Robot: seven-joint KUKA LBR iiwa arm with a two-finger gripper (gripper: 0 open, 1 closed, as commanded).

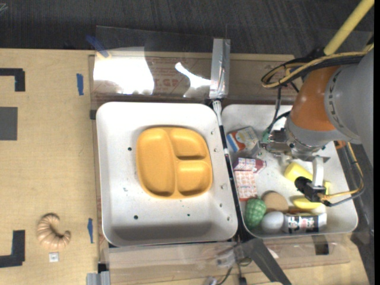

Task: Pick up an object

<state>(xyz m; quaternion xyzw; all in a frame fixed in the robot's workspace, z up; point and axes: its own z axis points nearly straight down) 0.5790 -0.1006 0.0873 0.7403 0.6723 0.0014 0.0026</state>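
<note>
The pick is not yet made, as far as can be judged: nothing is seen lifted, and every loose thing lies in the right bin (261,115) or outside the bins. The gripper (297,153) hangs low over the middle of that bin, under the orange-banded wrist, and the arm's own bulk covers it, so whether it is open or closed, or has hold of anything, cannot be told. Candidates sit close by: a yellow object (295,171) just beside and partly beneath the gripper, a red-and-white packet (246,180) toward the bin's left wall, and along the near edge a green ball (256,211), a white ball (273,220), a tan rounded thing (275,200) and a small labelled bottle (304,222) lying on its side. The left bin (113,159) carries a yellow divided plate (174,161). A pale curled toy (53,230) rests on the tabletop (47,129), well apart. What remains is closing on a thing and lifting. The packets' print is too small to read.
</note>
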